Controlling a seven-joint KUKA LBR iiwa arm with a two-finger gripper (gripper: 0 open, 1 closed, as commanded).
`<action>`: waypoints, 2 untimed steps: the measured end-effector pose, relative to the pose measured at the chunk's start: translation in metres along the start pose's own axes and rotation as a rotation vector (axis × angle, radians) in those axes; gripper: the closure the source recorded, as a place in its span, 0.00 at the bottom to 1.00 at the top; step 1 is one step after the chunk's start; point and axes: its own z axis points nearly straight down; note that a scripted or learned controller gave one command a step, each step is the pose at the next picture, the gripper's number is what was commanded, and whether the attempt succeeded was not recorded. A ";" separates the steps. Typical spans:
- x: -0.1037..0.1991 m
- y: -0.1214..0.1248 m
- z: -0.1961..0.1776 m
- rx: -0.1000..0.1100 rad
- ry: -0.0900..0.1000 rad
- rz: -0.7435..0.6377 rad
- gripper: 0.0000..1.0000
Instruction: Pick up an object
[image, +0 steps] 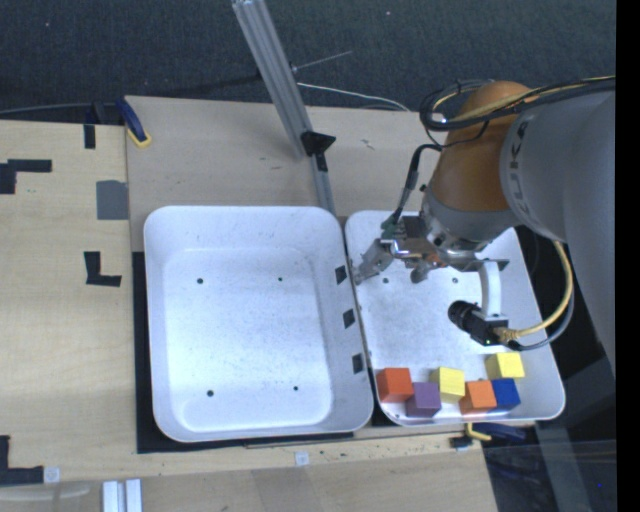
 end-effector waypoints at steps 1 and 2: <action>-0.018 -0.034 -0.015 0.000 -0.002 0.005 0.00; -0.018 -0.028 -0.085 -0.008 -0.002 0.003 0.00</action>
